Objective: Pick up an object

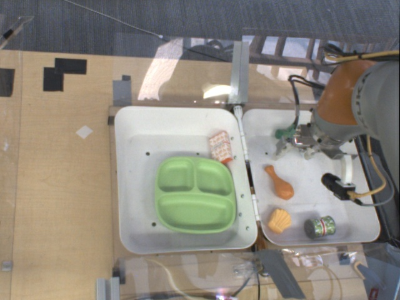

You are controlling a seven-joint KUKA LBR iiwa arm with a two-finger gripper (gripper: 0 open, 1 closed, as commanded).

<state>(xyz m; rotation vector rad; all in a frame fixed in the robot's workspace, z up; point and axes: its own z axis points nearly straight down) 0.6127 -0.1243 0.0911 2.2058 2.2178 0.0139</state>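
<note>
While the fingers (282, 147) hang at an aperture I cannot tell, the orange drumstick (279, 182) lies just below them.

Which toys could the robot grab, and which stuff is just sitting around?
Could be grabbed:
- orange chicken leg
- yellow corn piece
- small green can
- red and white packet
- pincer does the grabbing

Just sitting around:
- green divided plate
- left bin
- right bin
</note>
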